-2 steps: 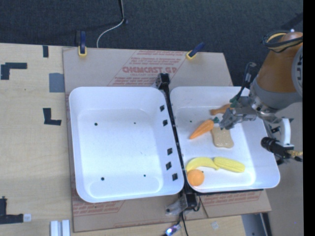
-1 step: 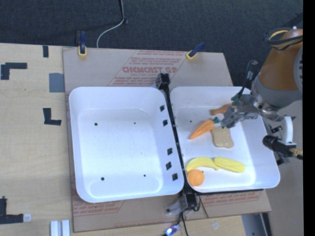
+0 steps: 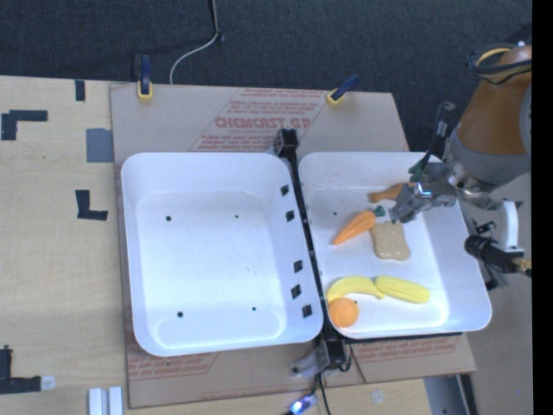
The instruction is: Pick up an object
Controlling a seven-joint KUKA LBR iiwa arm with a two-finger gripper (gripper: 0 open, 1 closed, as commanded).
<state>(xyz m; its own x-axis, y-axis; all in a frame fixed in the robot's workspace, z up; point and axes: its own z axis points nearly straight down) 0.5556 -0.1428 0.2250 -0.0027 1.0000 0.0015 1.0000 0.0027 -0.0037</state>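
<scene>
Inside the right-hand shallow white plastic bin (image 3: 449, 258) lie five toy foods: an orange plastic carrot (image 3: 354, 227) pointing down-left, a tan slice of toy bread (image 3: 391, 245) just beside it, a yellow plastic banana (image 3: 352, 287), a yellow corn cob (image 3: 403, 290) touching the banana's end, and a small round orange fruit (image 3: 344, 313) under the banana near the bin's front-left corner. A further orange-brown piece (image 3: 386, 194) shows near the bin's far side, partly hidden by the arm. The two-finger gripper (image 3: 403, 210) hangs low over the carrot's leafy end and the top edge of the bread; whether its fingers are spread or pressed together cannot be told, and nothing is plainly seen between them. The left-hand white bin (image 3: 147, 188) shows bare floor with a few dark dots. Both bins rest on a brown cardboard sheet (image 3: 251, 124) held by two clamps (image 3: 143, 78) at its far edge, laid on a pale wooden bench (image 3: 52, 258). Beyond it, dark carpet (image 3: 346, 24) carries a thin white cable (image 3: 203, 37).
</scene>
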